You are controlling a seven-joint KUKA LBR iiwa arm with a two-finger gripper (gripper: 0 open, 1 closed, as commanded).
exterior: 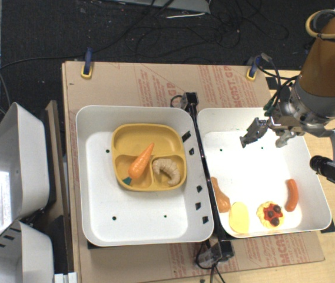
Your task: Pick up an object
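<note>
The pincer [265, 130] hangs over the upper part of the right bin [308, 158], its dark fingers pointing toward nine o'clock; nothing sits between them, though whether they stand apart or together I cannot tell from this slant; the grey arm [326, 69] with its orange band comes in from three o'clock above it.

No object lies directly under the pincer; the bare white floor of the bin is below it. The likely candidates all lie toward the bin's near edge, at about six o'clock from the pincer: a sausage [291, 194] at five o'clock, its long axis running nearly twelve-to-six; a small pizza slice with dark toppings [271, 213] just beside it at its seven o'clock; a pale yellow piece [239, 217] further toward nine; and an orange drumstick-like piece [219, 196] against the bin's left wall, also lying roughly twelve-to-six with a slight tilt.

In my judgement the sausage is the handiest pick; it lies apart from its neighbours, so the fingers should close across its short axis, along three-to-nine.

Further out, the left bin [96, 217] holds a yellow divided plate [149, 135] with a carrot [141, 161] and a shrimp [167, 170] in its compartments; both bins rest on the brown tabletop [132, 81].
</note>
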